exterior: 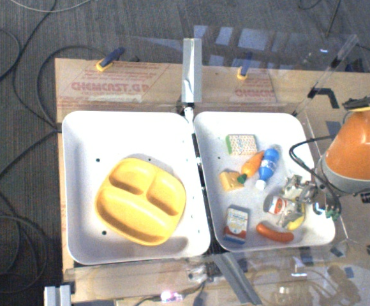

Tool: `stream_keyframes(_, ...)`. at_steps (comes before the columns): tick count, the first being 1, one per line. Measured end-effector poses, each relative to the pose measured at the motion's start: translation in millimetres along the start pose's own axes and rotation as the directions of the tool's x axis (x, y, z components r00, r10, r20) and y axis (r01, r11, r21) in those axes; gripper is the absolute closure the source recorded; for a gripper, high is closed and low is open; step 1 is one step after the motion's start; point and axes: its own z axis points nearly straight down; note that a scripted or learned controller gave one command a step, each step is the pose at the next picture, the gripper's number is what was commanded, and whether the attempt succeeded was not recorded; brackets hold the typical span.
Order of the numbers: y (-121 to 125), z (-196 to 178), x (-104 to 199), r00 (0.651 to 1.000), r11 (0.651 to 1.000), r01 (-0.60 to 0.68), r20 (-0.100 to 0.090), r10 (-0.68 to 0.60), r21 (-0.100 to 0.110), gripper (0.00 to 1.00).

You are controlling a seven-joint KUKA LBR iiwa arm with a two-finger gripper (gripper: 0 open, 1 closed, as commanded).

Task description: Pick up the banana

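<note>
In the right bin's [204, 171] near right corner, the end effector [298, 199] hangs over the banana [295, 222]; whether it grips cannot be told. A red can [274, 205] touches it, a sausage [275, 233] lies just beside, bottles [268, 164] beyond.

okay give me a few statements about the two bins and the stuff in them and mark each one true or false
1. The yellow divided tray lies in the left bin. True.
2. The blue-and-white bottle lies in the left bin. False: it is in the right bin.
3. The gripper is over the right bin, near the banana. True.
4. The red sausage sits on the yellow tray. False: it lies on the right bin's floor near its front edge.
5. The arm reaches in from the left. False: from the right.
</note>
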Motion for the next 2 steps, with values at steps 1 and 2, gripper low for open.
stream_keyframes(1, 9.3, -109.4, -33.2, 0.951, 0.951, -0.308, -0.010, 0.308, 0.004, 1.00)
stream_keyframes(2, 9.4, -109.5, -33.2, 0.951, 0.951, -0.308, -0.010, 0.308, 0.004, 0.00)
